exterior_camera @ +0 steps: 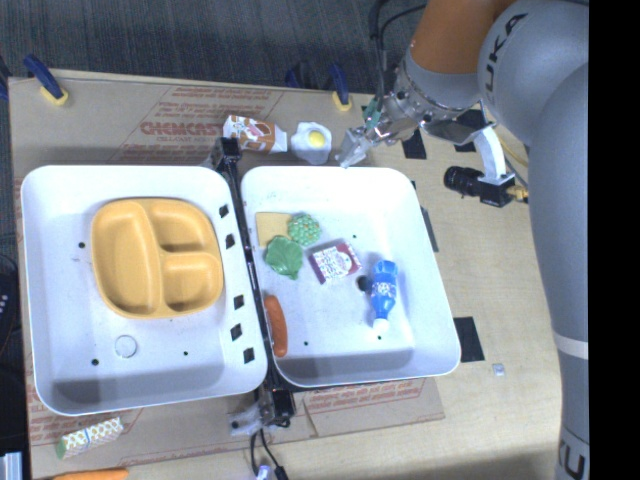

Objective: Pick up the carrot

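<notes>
Carrot [276, 325] down at the near end of the right bin [432, 268], orange and slim, lying lengthwise tight against the wall it shares with the left bin [40, 268]. Moving up the floor: a blue bottle [382, 290] toward the right side, a small maroon packet [334, 261] beside it, two green pieces [292, 245] and a tan square [268, 227] by the far left corner. Over in the left bin, a yellow divided tray [157, 256]. Farthest back, the gripper [352, 149] hangs above the right bin's far rim, touching nothing in the bin, carrying nothing visible. Its tips are too blurred to tell how they're set.
</notes>
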You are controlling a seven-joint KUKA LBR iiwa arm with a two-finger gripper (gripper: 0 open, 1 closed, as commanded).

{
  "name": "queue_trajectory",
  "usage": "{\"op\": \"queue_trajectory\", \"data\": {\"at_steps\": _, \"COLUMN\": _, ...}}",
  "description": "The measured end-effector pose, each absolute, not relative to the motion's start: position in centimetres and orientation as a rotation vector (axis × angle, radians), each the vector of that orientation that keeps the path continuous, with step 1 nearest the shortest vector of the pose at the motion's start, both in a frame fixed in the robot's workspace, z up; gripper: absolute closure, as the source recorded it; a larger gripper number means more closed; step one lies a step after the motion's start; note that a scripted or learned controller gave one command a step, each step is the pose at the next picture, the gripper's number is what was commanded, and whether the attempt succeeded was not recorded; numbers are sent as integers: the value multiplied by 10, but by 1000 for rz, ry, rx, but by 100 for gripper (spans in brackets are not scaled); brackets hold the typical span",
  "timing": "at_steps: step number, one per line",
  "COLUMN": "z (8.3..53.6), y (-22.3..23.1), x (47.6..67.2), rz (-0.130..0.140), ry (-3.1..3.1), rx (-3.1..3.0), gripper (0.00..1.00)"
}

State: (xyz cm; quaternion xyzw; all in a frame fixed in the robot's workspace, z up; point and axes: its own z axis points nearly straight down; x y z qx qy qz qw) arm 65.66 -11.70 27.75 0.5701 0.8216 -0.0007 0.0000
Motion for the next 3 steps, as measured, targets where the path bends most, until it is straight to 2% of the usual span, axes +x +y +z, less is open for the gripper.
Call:
{"op": "queue_trajectory", "data": {"at_steps": 2, "z": 318, "y": -177, "x": 657, "rz": -1, "ry": 2874, "rx": 1263, "gripper": 100}}
{"op": "queue_trajectory", "data": {"at_steps": 3, "z": 291, "y": -211, "x": 643, "rz": -1, "ry": 2974, "rx": 1016, "gripper": 100}}
